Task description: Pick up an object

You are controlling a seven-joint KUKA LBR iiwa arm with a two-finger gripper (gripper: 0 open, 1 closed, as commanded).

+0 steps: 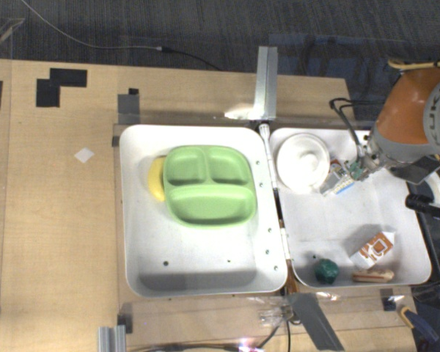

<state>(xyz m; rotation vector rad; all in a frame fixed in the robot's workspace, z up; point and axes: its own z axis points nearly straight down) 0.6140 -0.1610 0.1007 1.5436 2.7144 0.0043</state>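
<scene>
The green divided plate lies in the left bin, long axis across, a yellow thing under its left edge. The gripper, state unclear, sits beside the right bin's white bowl.

The two bins looked like smooth white plastic with a soft sheen, and the bench around them like pale matt wood or board. Inside the left bin, a green divided tray had the even, slightly glossy look of moulded plastic; a yellow piece tucked at its left edge seemed smooth too. In the right bin, a white bowl appeared glossy, a dark green ball matt, and a small printed packet like paper or card. The arm's orange band was smooth with a dull shine.
</scene>
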